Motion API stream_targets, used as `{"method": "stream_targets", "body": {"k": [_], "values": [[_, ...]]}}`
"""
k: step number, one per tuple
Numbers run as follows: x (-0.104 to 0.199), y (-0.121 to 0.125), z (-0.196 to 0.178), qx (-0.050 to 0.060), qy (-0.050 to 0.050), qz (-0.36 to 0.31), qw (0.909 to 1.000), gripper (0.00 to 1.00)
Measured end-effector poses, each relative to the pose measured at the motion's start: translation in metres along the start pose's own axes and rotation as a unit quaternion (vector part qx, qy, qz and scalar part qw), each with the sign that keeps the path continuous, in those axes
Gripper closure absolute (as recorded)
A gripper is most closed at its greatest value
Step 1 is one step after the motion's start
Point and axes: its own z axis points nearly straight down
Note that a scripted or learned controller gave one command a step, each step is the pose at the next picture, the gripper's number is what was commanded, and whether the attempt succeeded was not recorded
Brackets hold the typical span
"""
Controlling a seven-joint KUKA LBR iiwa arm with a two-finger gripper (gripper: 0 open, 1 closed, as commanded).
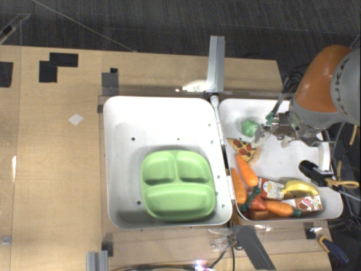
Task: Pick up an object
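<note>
Above the right bin (337, 206), the gripper (269, 127) hovers beside a green toy (249, 127) (finger state impossible to tell); descending off-centre could nudge it away.

Wooden bench (56, 168), light tan, w/ black marks at top-left (56, 65). On it: two shallow white bins side by side, touching along a centre divider. Left bin (121, 123) holds a green compartment tray (177, 184), 3 sections, sitting toward the bin's front-right. Right bin (282, 157) holds toy food piled along its front & left: carrots (246, 173), pizza slice (242, 148), banana (300, 188), small carton (272, 188), green item (249, 127) near the back. Metal bracket (216, 66) stands at the back betw. the bins.
</note>
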Motion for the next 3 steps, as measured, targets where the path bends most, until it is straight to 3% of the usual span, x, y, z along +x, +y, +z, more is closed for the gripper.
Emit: {"method": "stream_targets", "body": {"k": [1,2,3], "values": [[0.017,0.078,0.068,-0.003,-0.001,0.02,0.9998,0.0],[0.019,0.081,0.054,-0.007,-0.001,0.015,0.9999,1.0],[0.081,0.044,-0.029,-0.001,0.0,0.017,0.9999,1.0]]}}
